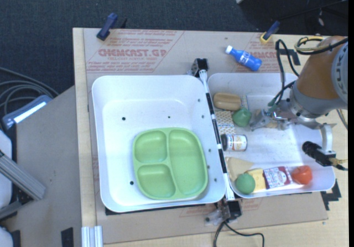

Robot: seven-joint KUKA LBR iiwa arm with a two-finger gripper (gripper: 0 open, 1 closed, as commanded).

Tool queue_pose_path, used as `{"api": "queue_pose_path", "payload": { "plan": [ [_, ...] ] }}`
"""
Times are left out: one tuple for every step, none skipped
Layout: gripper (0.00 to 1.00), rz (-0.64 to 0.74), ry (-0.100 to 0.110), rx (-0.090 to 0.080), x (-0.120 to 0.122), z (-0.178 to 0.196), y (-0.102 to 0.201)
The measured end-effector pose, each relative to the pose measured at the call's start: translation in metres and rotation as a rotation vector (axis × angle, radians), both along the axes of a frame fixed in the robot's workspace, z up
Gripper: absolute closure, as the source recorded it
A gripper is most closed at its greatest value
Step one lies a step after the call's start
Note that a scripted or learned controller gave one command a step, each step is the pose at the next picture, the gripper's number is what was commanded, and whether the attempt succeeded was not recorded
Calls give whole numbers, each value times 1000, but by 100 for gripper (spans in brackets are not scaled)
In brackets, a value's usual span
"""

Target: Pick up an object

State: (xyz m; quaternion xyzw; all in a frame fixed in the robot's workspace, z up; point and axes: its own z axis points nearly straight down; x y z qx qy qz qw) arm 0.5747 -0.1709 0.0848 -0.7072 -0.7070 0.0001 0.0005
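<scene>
1. Near edge of the right bin, about 5 o'clock from bench centre: a row of loose items lies along the front wall. A green ball sits at the left end, a yellow wedge just behind and touching it, a red-and-white packet in the middle, and a red tomato-like piece at the right. All rest on the bin floor; none is lifted.
2. Left bin, 8 o'clock from centre: a green divided tray lies flat toward the front. Nothing sits in its three compartments.
3. Mid right bin, beside the divider at 3 o'clock: a small jar lies on its side, apart from the front row.
4. Further back, about 2 o'clock: a green round piece sits just in front of a tan bread-like block; the two are near or touching, I cannot tell which.
5. The gripper is low over the bin floor just right of the green round piece. Jaw state: cannot tell, the tip is too small and cluttered. No object is seen between the jaws.
6. Beyond the bins, at 1 o'clock on the board: a blue bottle lies on its side.
7. Judgement: the pick is not yet done. Approach looks underway; grasp and lift remain. The likely target is the green round piece, though that is unconfirmed.
</scene>
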Motion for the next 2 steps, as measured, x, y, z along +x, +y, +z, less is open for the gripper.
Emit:
{"api": "queue_pose_path", "payload": {
  "plan": [
    [0,-2,-3,-8,51,1,60],
    [0,1,8,0,90,-1,34]
  ]
}}
